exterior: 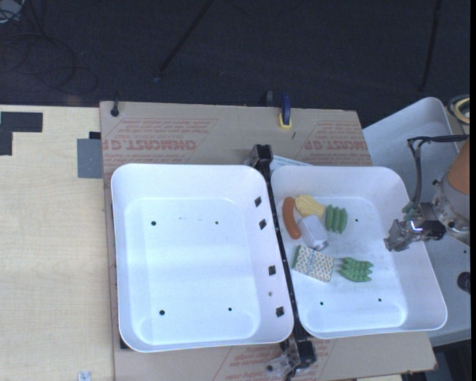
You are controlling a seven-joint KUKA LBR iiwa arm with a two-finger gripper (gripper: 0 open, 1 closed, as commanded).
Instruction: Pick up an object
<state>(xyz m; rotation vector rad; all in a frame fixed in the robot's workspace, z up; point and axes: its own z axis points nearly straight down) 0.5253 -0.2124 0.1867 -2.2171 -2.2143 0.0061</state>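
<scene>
Camera view puts your choices in the right bin (416, 308): a sausage (289, 217), a yellow piece (309, 205), two green pods (335, 218) (355, 270), a patterned packet (314, 263). Your gripper (398, 237) sits over that bin's right rim, apart from them all, gripping nothing; how wide it stands you cannot tell. You're at the approach step: next, move left over one item and descend.

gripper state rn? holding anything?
Gripper: at the right bin's right edge, nothing seen held; open or closed cannot be told.
</scene>
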